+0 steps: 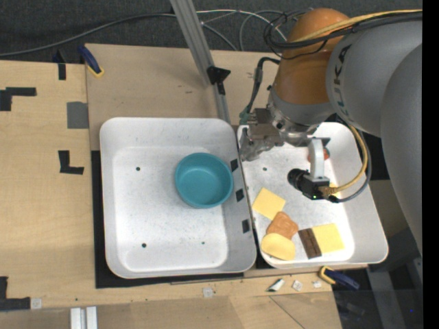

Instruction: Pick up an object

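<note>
Even overhead light, soft shadows, slightly grainy focus.

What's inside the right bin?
In the right bin: two yellow blocks, an orange piece, a yellow lemon-like piece, a brown block. The arm covers its upper part.

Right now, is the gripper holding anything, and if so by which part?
Cannot be told. The gripper sits low at the right bin's upper left corner, its tips too dark to read. The yellow pieces and blue bowl lie apart from it.
</note>
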Controlling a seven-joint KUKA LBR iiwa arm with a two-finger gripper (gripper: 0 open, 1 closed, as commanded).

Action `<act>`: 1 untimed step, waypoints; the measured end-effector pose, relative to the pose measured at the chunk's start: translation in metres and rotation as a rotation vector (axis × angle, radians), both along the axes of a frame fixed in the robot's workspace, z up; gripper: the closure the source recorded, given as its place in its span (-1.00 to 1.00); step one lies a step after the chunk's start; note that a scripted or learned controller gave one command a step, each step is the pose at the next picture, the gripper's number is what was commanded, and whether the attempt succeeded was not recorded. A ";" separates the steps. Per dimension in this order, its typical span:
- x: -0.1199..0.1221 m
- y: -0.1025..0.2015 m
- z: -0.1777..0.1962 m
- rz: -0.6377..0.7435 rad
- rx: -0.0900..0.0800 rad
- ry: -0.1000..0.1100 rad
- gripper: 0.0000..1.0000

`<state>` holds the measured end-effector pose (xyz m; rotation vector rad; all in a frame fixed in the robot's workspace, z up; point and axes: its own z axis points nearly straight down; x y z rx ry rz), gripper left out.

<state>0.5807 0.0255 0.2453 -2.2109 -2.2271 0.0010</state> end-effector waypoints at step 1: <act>-0.020 0.044 -0.009 -0.002 -0.002 0.002 1.00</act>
